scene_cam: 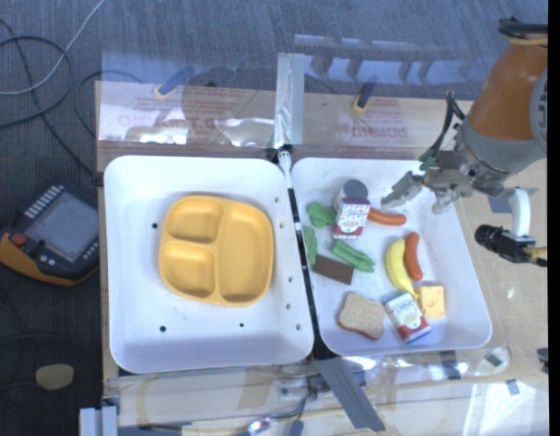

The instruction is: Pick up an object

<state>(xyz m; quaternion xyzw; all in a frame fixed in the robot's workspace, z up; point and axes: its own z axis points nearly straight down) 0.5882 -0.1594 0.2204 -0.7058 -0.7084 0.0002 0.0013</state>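
**Nothing picked yet: gripper hangs open over the right bin**

The gripper (423, 189) sits in the upper right of the frame, above the top edge of the right bin (470, 280), at the end of the arm (511, 89). Its two fingers are spread apart with nothing between them. One finger (399, 189) points left toward the toys; the other (446, 198) hangs nearer the wrist. As I judge it, the task has barely started: no object is lifted, and approach, closing and lifting all remain.

The candidates all lie in the right bin. Nearest the gripper is a sausage (386, 216), just below and left of the open fingers. Beside it stands a small carton (351, 218) with a grey lid (354, 190) at its top. Further left are green pods (321, 214), and a brown bar (333, 269) lies lower. Mid-bin, a banana (397, 263) lies touching a second sausage (413, 256). Toward the bottom are a bread slice (361, 315), a can (407, 317) and a cheese block (433, 299), packed close together.

The left bin (125, 271) holds a yellow divided plate (216, 248). Both bins rest on a bench (198, 116) covered with clear sheeting. The floor around is dark carpet, with cables in the upper left and a teach pendant (53, 234) at the left edge.
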